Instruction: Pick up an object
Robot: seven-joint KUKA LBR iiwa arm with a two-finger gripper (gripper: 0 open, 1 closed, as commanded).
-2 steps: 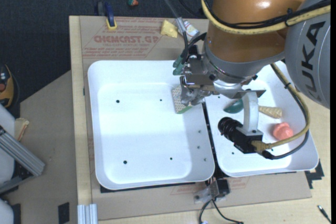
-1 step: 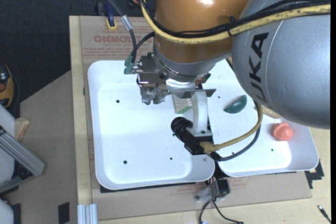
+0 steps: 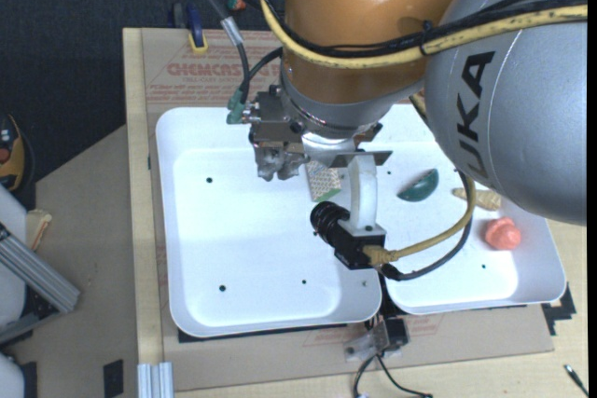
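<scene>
Grey jaws [image 3: 277, 165], state impossible to tell, are hovering over the left white plastic bin [image 3: 187, 228]; should be shifting toward teal curved object [image 3: 419, 186].

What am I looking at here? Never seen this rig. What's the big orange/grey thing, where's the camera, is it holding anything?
The big shape is a robot arm, grey with an orange band above the wrist, reaching in from the right. It looks so large because the one camera sits above the bench and looks down at a slant, with the arm close beneath it.

At the arm's end is its gripper, low over the left bin, one of two shallow white bins side by side on a board. From this angle I cannot tell whether it holds anything.

In the right bin lie a dark green object and a pink object. A small patterned item shows just below the wrist, partly hidden. Yellow and black cables hang from the arm.
</scene>
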